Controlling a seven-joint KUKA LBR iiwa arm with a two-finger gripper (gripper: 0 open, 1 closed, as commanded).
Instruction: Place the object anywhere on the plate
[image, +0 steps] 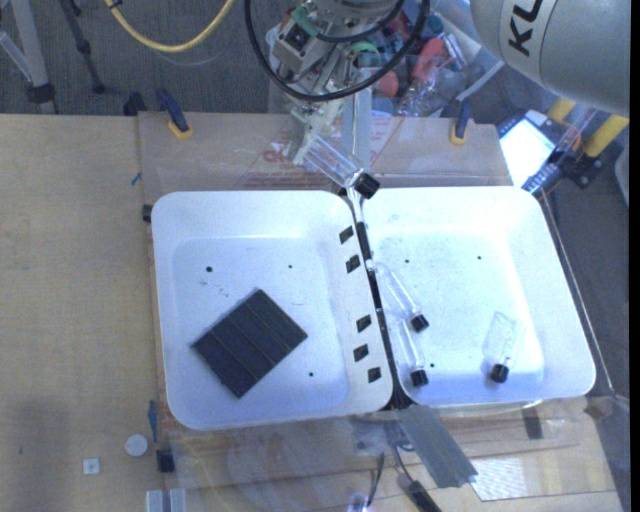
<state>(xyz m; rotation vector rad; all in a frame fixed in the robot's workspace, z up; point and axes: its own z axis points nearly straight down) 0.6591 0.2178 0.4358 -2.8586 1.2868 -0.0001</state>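
The plate (249, 341) is a dark, ribbed square slab lying flat in the left bin (180, 230), turned like a diamond. My gripper (335, 148) hangs over the back edge of the bins, above the divider between them. It is shut on a clear tube with a black cap (352, 176), which slants down from the fingers. The black cap sits just over the back end of the divider. The gripper stands well behind the plate and to its right.
Three more clear tubes with black caps lie in the right bin (560, 300): two near the divider (400, 298) (409, 352) and one at front right (498, 338). Cables and clutter crowd the space behind the bins. Black clips line the divider (358, 300).
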